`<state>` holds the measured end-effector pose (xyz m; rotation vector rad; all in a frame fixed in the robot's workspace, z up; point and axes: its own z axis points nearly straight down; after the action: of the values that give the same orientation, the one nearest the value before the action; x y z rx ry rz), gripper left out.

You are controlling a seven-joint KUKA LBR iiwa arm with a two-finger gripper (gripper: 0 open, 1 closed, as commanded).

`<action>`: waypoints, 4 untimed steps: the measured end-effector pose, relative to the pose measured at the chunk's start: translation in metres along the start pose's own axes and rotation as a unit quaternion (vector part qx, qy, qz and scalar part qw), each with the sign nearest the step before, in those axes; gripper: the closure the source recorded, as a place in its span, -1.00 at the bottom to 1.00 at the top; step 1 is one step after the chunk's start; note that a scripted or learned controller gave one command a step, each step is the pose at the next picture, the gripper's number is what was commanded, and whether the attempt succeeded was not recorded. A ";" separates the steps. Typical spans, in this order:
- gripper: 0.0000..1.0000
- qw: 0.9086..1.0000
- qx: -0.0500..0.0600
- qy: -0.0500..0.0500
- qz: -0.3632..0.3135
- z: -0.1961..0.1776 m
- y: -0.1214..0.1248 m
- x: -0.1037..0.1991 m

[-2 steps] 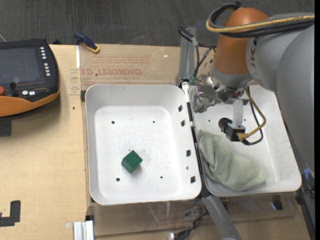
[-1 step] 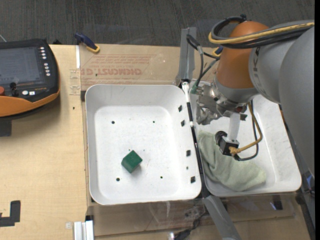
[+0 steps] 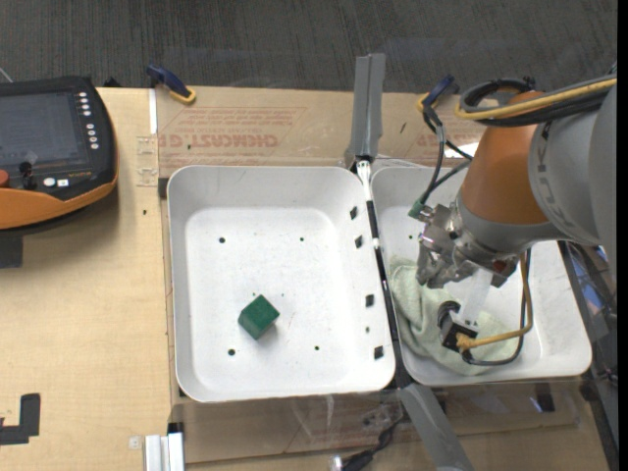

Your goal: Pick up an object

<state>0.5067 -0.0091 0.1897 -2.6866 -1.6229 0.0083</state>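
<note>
A green cube (image 3: 259, 316) lies in the left bin (image 3: 196, 224), toward its front middle. In the right bin (image 3: 564, 356) a pale crumpled cloth (image 3: 414, 304) lies along the left side and front. My gripper (image 3: 439, 275) hangs low over the right bin, right above the cloth's upper edge. The wrist hides its fingertips, and I cannot see anything held.
A teach pendant (image 3: 49, 150) rests on the bench at the far left. A grey post (image 3: 368, 106) rises behind the wall between the two bins. Blue clamps (image 3: 169, 82) sit on the cardboard at the back.
</note>
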 end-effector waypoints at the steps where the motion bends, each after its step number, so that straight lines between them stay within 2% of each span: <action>1: 1.00 0.998 0.000 0.000 0.058 0.000 -0.022 -0.023; 2: 1.00 0.984 -0.001 0.000 0.177 0.000 -0.037 0.007; 3: -1.00 0.984 -0.001 0.000 0.177 0.000 -0.037 0.007; 4: -1.00 0.968 0.000 -0.001 0.250 0.000 0.038 0.025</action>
<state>0.5522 -0.0052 0.1893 -3.0098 -0.9017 0.0112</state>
